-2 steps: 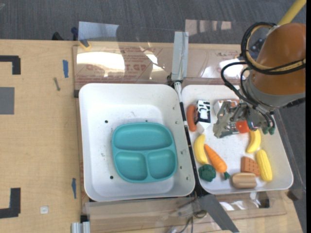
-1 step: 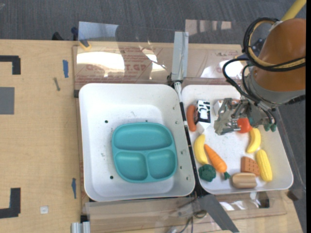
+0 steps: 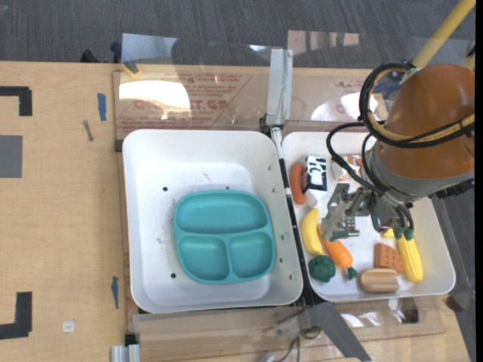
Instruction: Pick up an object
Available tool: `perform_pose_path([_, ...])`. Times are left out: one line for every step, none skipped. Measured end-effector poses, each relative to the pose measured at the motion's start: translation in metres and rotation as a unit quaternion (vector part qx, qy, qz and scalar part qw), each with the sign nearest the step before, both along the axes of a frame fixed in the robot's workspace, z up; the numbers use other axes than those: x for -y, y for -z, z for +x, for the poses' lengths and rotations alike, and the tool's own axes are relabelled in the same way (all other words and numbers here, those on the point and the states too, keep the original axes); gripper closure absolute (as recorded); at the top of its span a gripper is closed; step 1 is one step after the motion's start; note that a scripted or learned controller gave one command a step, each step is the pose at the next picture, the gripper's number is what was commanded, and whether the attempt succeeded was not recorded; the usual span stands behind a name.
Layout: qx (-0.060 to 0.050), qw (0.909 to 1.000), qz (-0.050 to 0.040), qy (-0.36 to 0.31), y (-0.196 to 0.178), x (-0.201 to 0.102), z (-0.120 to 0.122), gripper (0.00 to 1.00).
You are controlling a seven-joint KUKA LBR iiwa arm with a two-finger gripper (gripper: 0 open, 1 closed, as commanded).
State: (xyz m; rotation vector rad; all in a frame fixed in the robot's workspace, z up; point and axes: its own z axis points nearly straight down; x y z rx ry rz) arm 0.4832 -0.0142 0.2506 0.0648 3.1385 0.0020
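Observation:
The right bin holds several toy foods. A yellow banana lies by its left wall, with an orange carrot and a green broccoli just below it. A red sausage and a black-and-white box sit further back. Yellow corn, a waffle and a bread roll lie at the front right. My gripper hangs over the bin's middle, just right of the banana and above the carrot. I see nothing held in it.
The left bin carries a teal three-compartment plate. A metal divider stands behind the gap between the bins. The arm's orange band and black cables cover the back right of the right bin.

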Motion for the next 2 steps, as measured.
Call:
perform_pose_path([0.002, 0.9809, -0.0009, -0.194, 0.042, 0.048, 0.051, 1.00])
perform_pose_path([0.004, 0.9974, -0.0010, -0.071, -0.018, 0.036, 0.027, 1.00])
